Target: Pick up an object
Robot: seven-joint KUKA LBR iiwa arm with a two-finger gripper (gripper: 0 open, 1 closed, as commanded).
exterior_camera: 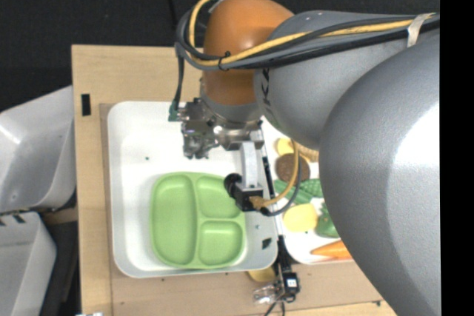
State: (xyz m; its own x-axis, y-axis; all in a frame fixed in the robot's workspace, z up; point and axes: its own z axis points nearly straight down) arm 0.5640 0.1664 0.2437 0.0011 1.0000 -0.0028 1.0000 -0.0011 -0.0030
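Nearest the camera, a green divided plate (196, 222) lies flat in the left bin (126, 181) and looks the likeliest pick. Beside it, yellow toy food (300, 218) peeks from under the arm (370, 122). Farther back, the claw (198, 138) hangs over bare bin floor, seemingly poised to descend. Whether it is open or closed cannot be told.

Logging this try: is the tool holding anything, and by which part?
Cannot tell; the tool is over the white bin, clear of the green divided plate.
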